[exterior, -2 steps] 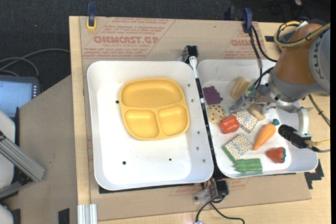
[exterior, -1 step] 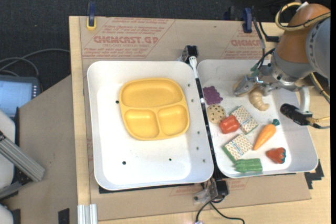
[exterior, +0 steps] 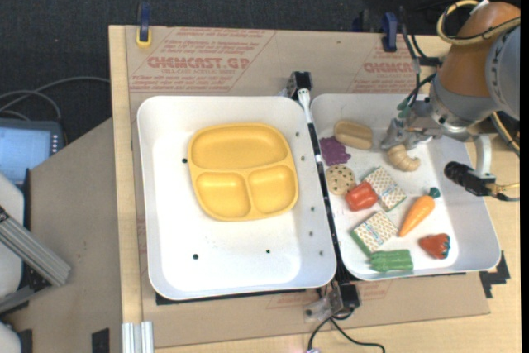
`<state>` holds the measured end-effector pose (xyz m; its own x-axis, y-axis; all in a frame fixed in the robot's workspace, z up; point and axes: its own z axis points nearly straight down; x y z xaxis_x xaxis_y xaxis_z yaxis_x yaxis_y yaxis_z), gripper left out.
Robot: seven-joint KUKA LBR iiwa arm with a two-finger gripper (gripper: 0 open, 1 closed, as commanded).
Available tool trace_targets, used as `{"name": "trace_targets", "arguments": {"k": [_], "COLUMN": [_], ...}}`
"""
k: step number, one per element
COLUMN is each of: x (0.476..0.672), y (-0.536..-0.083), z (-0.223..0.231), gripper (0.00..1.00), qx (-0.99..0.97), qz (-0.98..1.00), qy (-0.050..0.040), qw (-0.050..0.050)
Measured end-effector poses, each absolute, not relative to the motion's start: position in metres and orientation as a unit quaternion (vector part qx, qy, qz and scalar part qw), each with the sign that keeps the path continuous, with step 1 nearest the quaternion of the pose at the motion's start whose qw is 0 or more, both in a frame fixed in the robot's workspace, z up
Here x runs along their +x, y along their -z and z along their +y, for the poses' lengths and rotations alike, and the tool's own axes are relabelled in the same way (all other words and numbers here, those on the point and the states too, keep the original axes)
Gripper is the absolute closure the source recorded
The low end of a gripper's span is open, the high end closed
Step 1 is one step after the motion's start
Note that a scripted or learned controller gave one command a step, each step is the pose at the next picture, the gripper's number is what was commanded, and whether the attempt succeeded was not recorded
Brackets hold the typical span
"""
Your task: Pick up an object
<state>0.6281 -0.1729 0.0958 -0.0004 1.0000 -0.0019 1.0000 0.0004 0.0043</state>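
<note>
Dark carpet surrounds a bench topped with a printed cardboard sheet [exterior: 248, 54], on which two shallow white bins sit side by side. Nearest the bottom edge of the frame, in the right bin [exterior: 475, 256], a green block [exterior: 390, 261] lies by the rim, with a red strawberry-like piece [exterior: 436, 245] to its right. Just above them lie a green-and-white checked packet [exterior: 375, 231] and an orange carrot [exterior: 416, 213], tilted up to the right. Next come a red pepper [exterior: 360, 196], a second checked packet [exterior: 386, 187] and a speckled cookie [exterior: 338, 178]. Further up sit a purple piece [exterior: 334, 150], a tan bread roll [exterior: 354, 134] and a pale beige lump [exterior: 402, 158].

At centre left, the left bin [exterior: 165, 202] holds a yellow three-part plate [exterior: 243, 170].

At the upper right, the grey arm [exterior: 475, 70] with its orange band reaches in, and the gripper [exterior: 407, 136] hangs just over the beige lump. How far its tips are parted cannot be told, and nothing is seen caught in it.
</note>
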Motion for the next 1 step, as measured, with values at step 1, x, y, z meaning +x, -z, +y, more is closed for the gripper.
{"name": "trace_targets", "arguments": {"k": [1], "x": [0.565], "y": [-0.1886], "z": [-0.0838], "gripper": [1.0], "qx": [0.705], "qz": [0.709], "qy": [-0.0002], "qw": [-0.003]}}
